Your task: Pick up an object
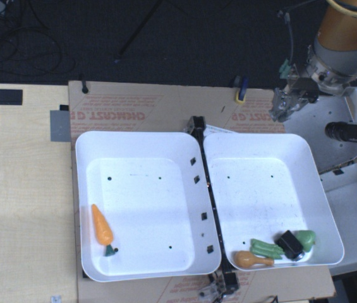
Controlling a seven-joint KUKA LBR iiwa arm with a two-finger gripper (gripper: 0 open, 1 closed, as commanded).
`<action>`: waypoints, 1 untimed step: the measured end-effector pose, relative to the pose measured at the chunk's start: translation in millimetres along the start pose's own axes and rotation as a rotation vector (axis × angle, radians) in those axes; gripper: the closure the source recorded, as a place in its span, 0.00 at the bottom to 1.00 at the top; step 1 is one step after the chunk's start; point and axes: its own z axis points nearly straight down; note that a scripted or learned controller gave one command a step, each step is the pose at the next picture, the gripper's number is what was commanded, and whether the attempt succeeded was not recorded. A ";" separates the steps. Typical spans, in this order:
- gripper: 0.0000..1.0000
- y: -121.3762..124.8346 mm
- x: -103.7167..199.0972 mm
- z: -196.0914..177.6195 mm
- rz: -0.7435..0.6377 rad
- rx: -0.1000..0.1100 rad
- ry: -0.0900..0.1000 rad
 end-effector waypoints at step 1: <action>1.00 -10.4 -56.6 49.8 -0.001 -0.006 0.000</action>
